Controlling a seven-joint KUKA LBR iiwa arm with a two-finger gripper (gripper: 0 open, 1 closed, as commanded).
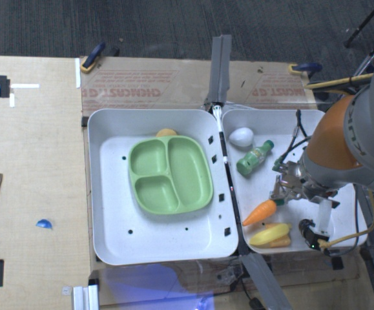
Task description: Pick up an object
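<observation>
Just beside jaws (pixel 281 197): carrot (pixel 259 213).

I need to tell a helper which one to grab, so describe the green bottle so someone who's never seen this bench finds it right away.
Look at the right-hand white bin of the two. In its upper part, just below the white egg, a small green bottle lies tilted on its side. It is the only green item in that bin; the carrot and banana sit lower down, near the bin's front edge.
</observation>
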